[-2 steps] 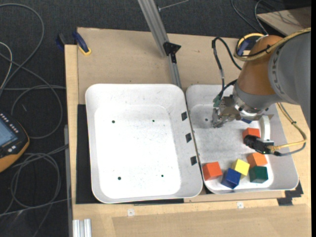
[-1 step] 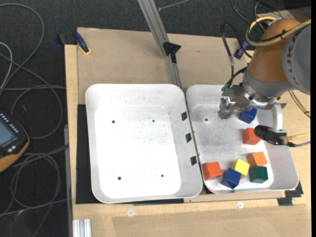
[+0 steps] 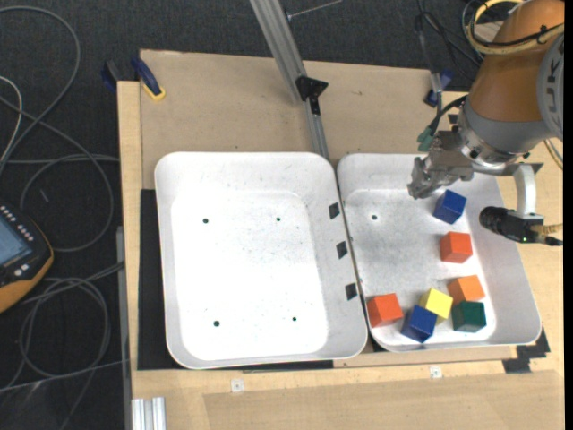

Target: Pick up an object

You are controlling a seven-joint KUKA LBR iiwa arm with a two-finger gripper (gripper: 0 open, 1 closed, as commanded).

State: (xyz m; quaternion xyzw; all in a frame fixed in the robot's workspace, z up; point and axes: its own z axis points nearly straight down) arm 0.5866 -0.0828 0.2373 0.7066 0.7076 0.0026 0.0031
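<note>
My gripper hangs over the back part of the right bin, reaching in from the right. A blue cube lies on the bin floor just right of and in front of the gripper, apart from it. Further forward lies an orange-red cube. Along the bin's front edge sit an orange cube, a green cube, a yellow cube, a second blue cube and a red-orange cube.
The left bin stands beside the right one, with black clips along the shared wall. A metal pole slants up from the back of the bench. Cables and a handheld device lie on the floor at left.
</note>
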